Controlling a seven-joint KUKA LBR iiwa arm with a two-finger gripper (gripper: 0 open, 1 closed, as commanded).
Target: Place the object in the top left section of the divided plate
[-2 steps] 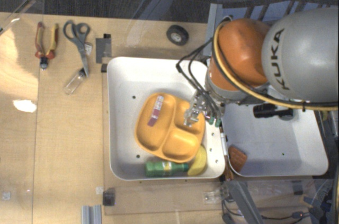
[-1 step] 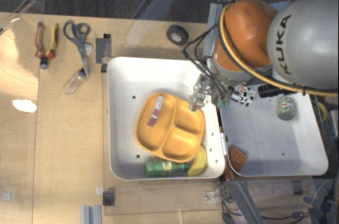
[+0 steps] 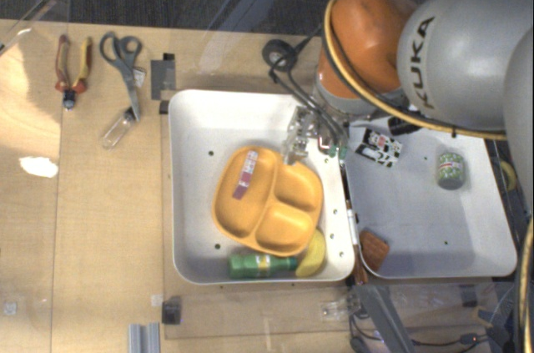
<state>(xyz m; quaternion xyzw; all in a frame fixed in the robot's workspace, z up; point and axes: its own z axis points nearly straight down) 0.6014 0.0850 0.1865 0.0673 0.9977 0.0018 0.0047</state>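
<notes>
A yellow divided plate (image 3: 269,201) lies tilted in the left white bin (image 3: 193,176). A small purple-and-white packet (image 3: 246,174) rests flat in the plate's top left section. My gripper (image 3: 300,139) hangs just past the plate's upper rim, up and to the right of the packet, and apart from it. Its fingers look open with nothing between them. The grey arm and its orange band (image 3: 367,42) cover the bins' upper middle.
A green bottle (image 3: 262,264) and a yellow fruit (image 3: 313,256) lie against the left bin's front wall, under the plate's edge. The right bin (image 3: 467,243) holds a small can (image 3: 450,170), a black-and-white item (image 3: 380,148) and a brown piece (image 3: 374,248). Pliers (image 3: 71,69) and scissors (image 3: 125,68) lie on the bench at left.
</notes>
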